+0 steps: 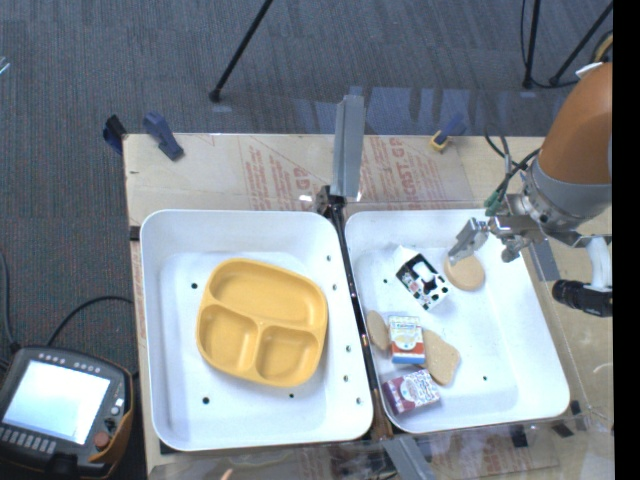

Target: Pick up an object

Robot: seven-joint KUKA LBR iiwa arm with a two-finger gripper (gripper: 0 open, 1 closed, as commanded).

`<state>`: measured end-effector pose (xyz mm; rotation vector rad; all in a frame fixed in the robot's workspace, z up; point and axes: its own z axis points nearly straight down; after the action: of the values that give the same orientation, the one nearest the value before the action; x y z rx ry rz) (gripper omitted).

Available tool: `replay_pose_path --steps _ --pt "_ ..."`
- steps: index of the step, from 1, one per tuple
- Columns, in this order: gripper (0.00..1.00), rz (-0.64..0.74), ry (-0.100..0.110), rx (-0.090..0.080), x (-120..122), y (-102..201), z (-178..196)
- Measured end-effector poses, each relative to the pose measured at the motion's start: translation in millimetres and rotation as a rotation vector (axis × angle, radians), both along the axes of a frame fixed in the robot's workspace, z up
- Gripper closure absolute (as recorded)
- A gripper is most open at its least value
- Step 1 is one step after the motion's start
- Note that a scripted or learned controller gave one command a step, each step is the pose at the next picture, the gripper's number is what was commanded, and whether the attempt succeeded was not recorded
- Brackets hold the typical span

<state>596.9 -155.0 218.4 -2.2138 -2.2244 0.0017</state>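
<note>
Nearest the camera: dark red packet at the front edge of the right bin, touching a tan cookie-shaped piece behind it. Just behind the packet, a small white-and-red carton, with a second tan piece tight against its left side. These four form one crowded cluster near the divider between the bins.

Left bin holds a yellow sectioned tray, centred, apart from everything else.

Further back in the right bin: black-and-white patterned box, tilted, and just to its right a round tan disc. No target is specified; the disc looks like the likeliest one, lying almost directly under the tool.

Gripper hangs over the right bin's rear, just above and right of the disc. Fingers spread apart, nothing between them. Grey wrist and orange band rise toward the upper right; tool pitched down and leftward.

Risks, as judged:
- Disc is flat and low; fingers may close over it or skid it along the bin floor.
- Patterned box sits near; a leftward finger could nudge it.
- Disc is near the back wall, leaving little room for the far finger.
</note>
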Motion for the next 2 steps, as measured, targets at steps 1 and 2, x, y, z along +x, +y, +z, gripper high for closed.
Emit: replay_pose_path --steps 1,2 --pt "0.00 -0.068 -0.004 -0.002 41.9 72.2 -129.7" --pt "1.00 -0.067 -0.001 -0.001 41.5 72.9 -121.1"
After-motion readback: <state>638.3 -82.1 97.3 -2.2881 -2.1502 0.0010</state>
